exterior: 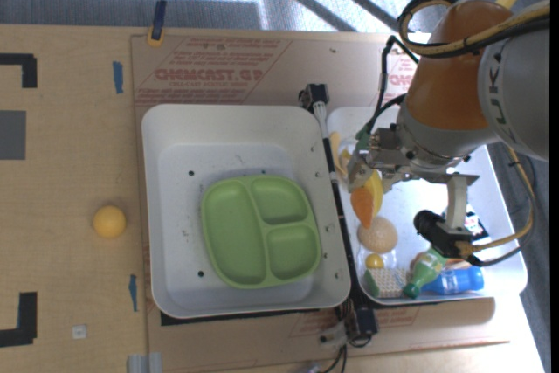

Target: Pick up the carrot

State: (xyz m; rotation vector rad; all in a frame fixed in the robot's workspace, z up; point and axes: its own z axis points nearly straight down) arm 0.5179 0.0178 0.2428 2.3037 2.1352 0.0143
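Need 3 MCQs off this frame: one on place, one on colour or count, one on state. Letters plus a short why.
1. Where does the green tray lie?
A. in the left bin
B. in the right bin
C. on the cardboard

2. What colour is the ball on the bench outside the bins?
A. blue
B. yellow
C. red

3. How does the blue bottle sit?
A. upright
B. lying on its side
C. balanced on the tray

Answers:
1 A, the tray rests on the floor of the left bin.
2 B, it is a yellow ball on the brown board left of the bins.
3 B, it lies flat along the near wall of the right bin.
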